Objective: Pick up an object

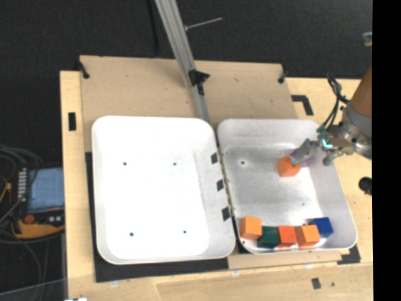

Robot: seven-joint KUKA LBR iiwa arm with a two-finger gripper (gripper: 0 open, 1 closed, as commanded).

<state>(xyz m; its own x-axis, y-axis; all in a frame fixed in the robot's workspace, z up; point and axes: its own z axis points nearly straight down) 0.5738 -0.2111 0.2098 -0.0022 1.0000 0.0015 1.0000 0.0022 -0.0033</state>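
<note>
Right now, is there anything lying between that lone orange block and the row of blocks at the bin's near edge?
No. In the camera view, only bare white bin floor separates the lone orange block from the row of blocks.

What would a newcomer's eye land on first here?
Probably the orange block lying alone in the middle of the right bin, with the hand right beside it at the end of the arm reaching in from the right. Next, the row of blocks along that bin's near edge: orange, green, two more orange, and blue.
</note>
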